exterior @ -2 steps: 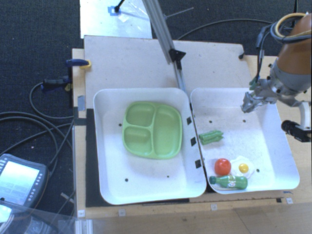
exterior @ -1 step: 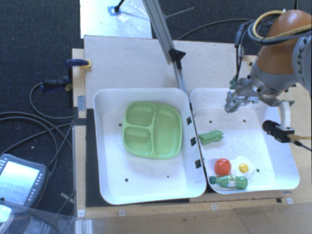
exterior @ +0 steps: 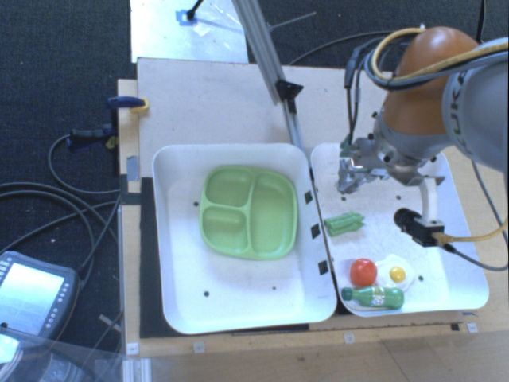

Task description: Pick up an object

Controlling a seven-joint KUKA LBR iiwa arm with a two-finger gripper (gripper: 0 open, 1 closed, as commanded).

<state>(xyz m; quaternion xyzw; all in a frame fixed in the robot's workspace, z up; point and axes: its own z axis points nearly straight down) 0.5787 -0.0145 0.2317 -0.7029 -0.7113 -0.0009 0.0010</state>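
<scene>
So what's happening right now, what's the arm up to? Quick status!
Gripper over the right bin, nothing seen in it. Green toy lies just below it, untouched. Tomato, fried egg and bottle sit further off, not in the way.

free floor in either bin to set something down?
Left bin: bare floor rings the green divided plate, widest along the near edge and left side. Right bin: crowded near its front, with tomato, fried egg and green bottle; green beans mid-left, gripper above the far part.

A robotics lab: clamped bench point(exterior: 215, 102), trailing cables point(exterior: 71, 189), teach pendant point(exterior: 32, 293).
</scene>
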